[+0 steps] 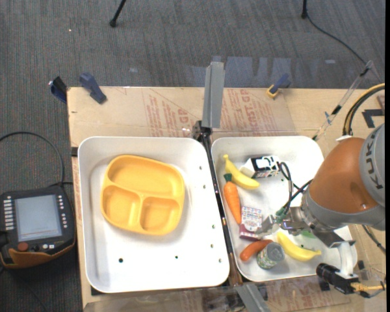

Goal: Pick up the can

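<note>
The can (pixel 270 256) stands near the front edge of the right bin (pixel 312 149), showing its grey round top. It sits between a red-orange pepper (pixel 253 249) on its left and a yellow banana (pixel 299 247) on its right. My gripper (pixel 279 225) hangs just behind the can, beneath the orange wrist band (pixel 341 182). It is open with nothing between its fingers. The gripper is apart from the can and partly hidden by the arm.
The right bin also holds a carrot (pixel 232 200), a second banana (pixel 239 174), a pink packet (pixel 251 218) and a small dark box (pixel 265 166). A yellow divided plate (pixel 143 194) lies in the left bin (pixel 94 265). A grey post (pixel 213 96) stands behind the bins.
</note>
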{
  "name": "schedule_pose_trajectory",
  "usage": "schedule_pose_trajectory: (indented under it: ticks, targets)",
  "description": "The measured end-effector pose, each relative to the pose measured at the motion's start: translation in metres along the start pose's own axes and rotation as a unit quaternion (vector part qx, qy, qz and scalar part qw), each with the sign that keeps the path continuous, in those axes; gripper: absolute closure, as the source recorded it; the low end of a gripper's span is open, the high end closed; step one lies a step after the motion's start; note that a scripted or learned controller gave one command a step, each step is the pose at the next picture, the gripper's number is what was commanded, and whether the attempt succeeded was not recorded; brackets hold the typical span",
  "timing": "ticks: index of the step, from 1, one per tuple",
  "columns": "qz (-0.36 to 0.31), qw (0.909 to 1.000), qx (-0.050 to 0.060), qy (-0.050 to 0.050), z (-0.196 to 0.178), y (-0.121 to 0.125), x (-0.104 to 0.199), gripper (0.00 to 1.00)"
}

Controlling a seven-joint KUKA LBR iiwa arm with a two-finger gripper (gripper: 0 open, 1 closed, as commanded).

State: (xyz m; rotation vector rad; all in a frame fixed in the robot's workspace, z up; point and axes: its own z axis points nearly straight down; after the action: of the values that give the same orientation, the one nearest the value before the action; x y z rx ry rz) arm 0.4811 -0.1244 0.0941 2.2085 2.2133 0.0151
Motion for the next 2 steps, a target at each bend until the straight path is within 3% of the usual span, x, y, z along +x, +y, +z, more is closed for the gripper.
schedule_pose_trajectory:
  ticks: [1, 2]
  targets:
    - [-0.034, 0.9994, 0.002, 0.0, 0.001, -0.001, 0.024, 0.0]
    - [0.071, 0.9975, 0.003, 0.002, 0.002, 0.058, -0.027, 0.0]
